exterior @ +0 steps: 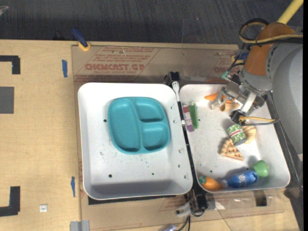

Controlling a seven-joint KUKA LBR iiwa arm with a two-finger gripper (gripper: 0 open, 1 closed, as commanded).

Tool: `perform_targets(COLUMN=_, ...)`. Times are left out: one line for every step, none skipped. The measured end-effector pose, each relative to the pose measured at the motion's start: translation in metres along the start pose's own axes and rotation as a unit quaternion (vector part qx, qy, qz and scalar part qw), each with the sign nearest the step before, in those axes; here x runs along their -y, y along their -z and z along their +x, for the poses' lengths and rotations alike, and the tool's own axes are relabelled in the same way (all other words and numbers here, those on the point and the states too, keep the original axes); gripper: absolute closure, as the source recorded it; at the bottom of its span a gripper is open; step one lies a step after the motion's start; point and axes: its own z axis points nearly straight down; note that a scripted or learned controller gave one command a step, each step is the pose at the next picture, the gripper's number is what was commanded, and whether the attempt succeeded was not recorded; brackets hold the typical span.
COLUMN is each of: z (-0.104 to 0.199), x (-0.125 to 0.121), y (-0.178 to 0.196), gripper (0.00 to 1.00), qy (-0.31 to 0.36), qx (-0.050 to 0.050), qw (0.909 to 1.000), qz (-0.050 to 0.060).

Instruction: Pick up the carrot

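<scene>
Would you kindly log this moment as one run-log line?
task: pick up carrot | hand: low at right bin far end, beside carrot | carrot: on bin floor | left bin: teal tray

Beyond my bench lies a dark grey carpeted floor, running across the whole top of the view. The bench itself is a pale wooden tabletop, lit evenly with no hard shadows. A flat brown cardboard sheet with red printed lettering lies on it. Short strips of blue tape stick to the wood along the cardboard's left edge. Black angular markings sit at the far left of the tabletop, with a grey square patch between them.
</scene>
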Motion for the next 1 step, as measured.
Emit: perform_targets(z=-0.0028, x=0.0115, y=-0.0009, gripper=0.00, qy=0.028, qx=0.000, qw=0.9993, qz=-0.026)
